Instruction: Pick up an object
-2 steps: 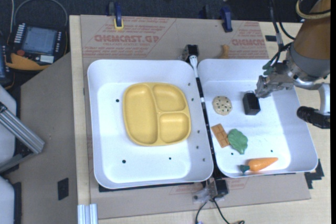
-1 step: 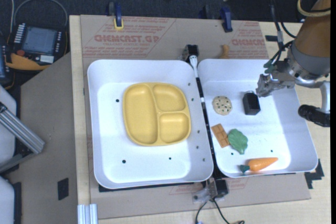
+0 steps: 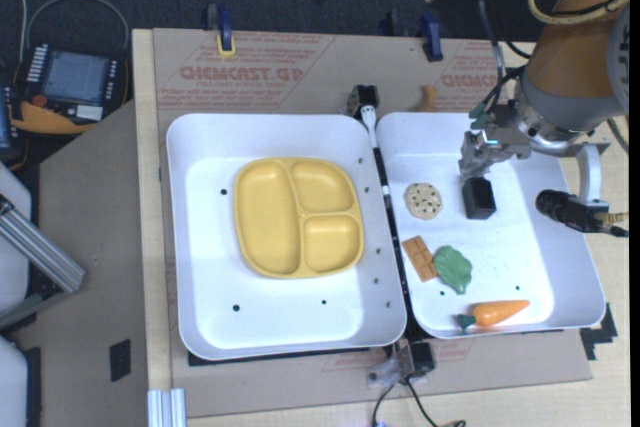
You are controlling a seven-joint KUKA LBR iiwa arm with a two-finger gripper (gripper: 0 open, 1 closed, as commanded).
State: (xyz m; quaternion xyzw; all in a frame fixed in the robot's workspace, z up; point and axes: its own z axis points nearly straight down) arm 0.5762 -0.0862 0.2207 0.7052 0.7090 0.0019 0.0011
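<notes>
Though the jaws (image 3: 480,190) hang low in the right bin (image 3: 570,300), near its back edge, I cannot tell their state, so the pick looks unfinished. A cookie (image 3: 423,200) lies just beside; cracker (image 3: 420,258), green piece (image 3: 452,268) and carrot (image 3: 495,313) sit toward the front. The left bin (image 3: 200,245) holds a yellow tray (image 3: 297,215) on the brown worktop (image 3: 150,165).
</notes>
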